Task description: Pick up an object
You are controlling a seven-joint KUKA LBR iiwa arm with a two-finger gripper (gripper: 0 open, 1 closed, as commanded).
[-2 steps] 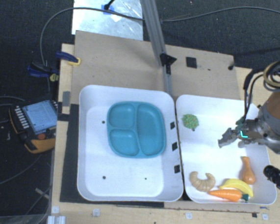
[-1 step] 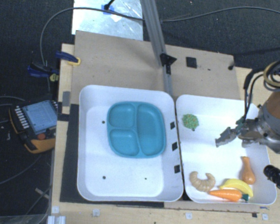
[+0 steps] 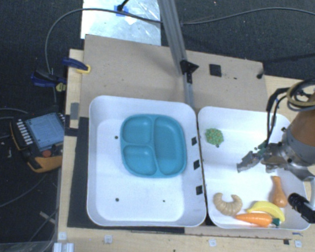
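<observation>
The end effector [image 3: 246, 162] hovers mid right bin [image 3: 230, 121], grip state unclear, holding nothing visible; nearest candidates, croissant [image 3: 227, 203], carrot [image 3: 255, 218] and banana [image 3: 268, 209], crowd the near edge; descend squarely over one, avoiding neighbours.

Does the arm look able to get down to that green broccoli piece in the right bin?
Probably yes. The broccoli lies alone on bare bin floor in the right bin, apart from the other food, and the end effector hovers nearby in the same bin with nothing between them.
</observation>
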